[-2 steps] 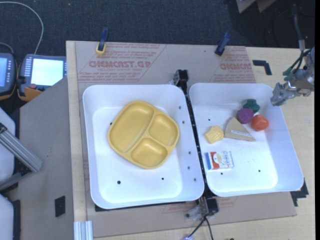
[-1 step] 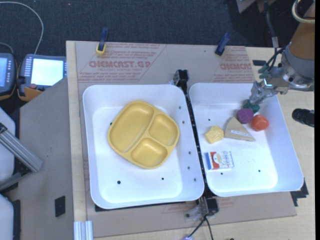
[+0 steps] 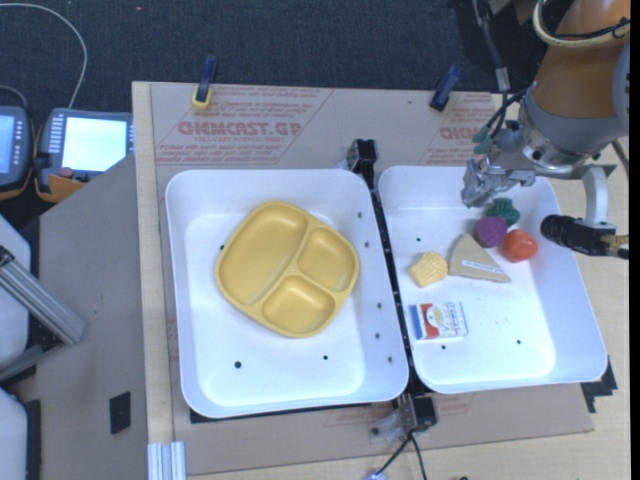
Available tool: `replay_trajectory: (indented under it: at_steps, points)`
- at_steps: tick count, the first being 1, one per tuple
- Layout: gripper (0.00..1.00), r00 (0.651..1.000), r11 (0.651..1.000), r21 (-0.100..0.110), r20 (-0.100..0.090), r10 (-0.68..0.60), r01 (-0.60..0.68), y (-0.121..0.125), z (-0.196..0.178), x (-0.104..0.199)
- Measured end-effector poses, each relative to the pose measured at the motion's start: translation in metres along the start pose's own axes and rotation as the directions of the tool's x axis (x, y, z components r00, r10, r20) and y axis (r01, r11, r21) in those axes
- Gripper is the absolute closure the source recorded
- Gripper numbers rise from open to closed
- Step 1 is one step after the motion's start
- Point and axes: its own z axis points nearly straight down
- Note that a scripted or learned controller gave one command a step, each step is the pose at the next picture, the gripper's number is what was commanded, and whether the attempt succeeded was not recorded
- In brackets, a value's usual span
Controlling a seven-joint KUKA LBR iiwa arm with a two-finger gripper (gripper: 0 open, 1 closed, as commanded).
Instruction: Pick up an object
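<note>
Two white bins sit side by side on the bench. Right bin [image 3: 560, 348], nearest item: small red-and-white carton [image 3: 439, 321], lying flat. Beyond it, yellow corn-shaped toy [image 3: 428, 268] just beside a tan cheese-like wedge [image 3: 474, 259]. Farther back, a purple toy [image 3: 490, 231] with a green piece [image 3: 503, 209] behind it, and a red-orange tomato-like toy [image 3: 518, 245] touching or nearly touching its right side. Left bin [image 3: 200, 268] holds a yellow three-compartment plate [image 3: 287, 267], roughly centred. Gripper [image 3: 481, 188] hangs over the back of the right bin, just beside the purple and green pieces; whether its fingers are apart or closed cannot be told, and nothing is seen between them.
</note>
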Motion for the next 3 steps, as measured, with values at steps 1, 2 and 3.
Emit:
replay_trajectory:
  at_steps: [1,2,3]
  points:
    - [1.0,1.0,1.0,0.002,0.001,0.002,-0.002,-0.002,0.008,0.044]
    - [1.0,1.0,1.0,-0.002,0.001,0.001,-0.001,-0.004,0.002,0.097]
    - [1.0,1.0,1.0,-0.003,0.001,0.001,-0.001,-0.005,-0.002,0.153]
